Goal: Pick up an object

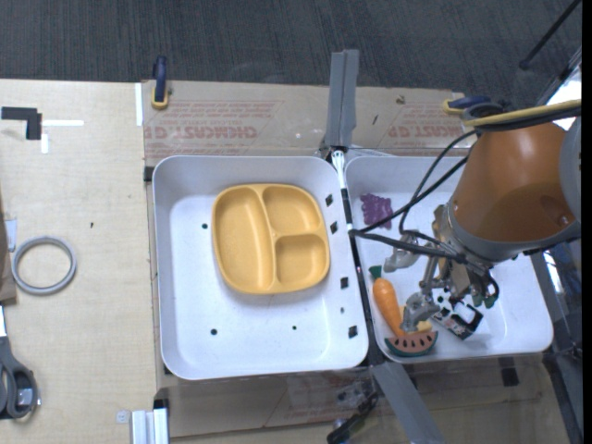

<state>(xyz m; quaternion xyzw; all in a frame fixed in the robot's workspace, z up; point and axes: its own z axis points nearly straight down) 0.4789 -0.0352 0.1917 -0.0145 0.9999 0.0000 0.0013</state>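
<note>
In the right bin (523,333) an orange carrot (386,303) lies near the left wall. A watermelon slice (412,343) rests at the front edge just below it, and a small purple thing (375,208) lies at the back left. My gripper (427,305) hangs low over the front middle of this bin, right beside the carrot and just above the watermelon slice. Nothing can be seen held in it. The orange and grey wrist hides the bin's middle and right side.
The left bin (185,340) holds a yellow divided plate (271,239). On the bench at far left are a grey ring (42,265) and scissors (14,388). A clamp (160,83) sits behind the left bin, and a metal divider post (342,95) stands between the bins.
</note>
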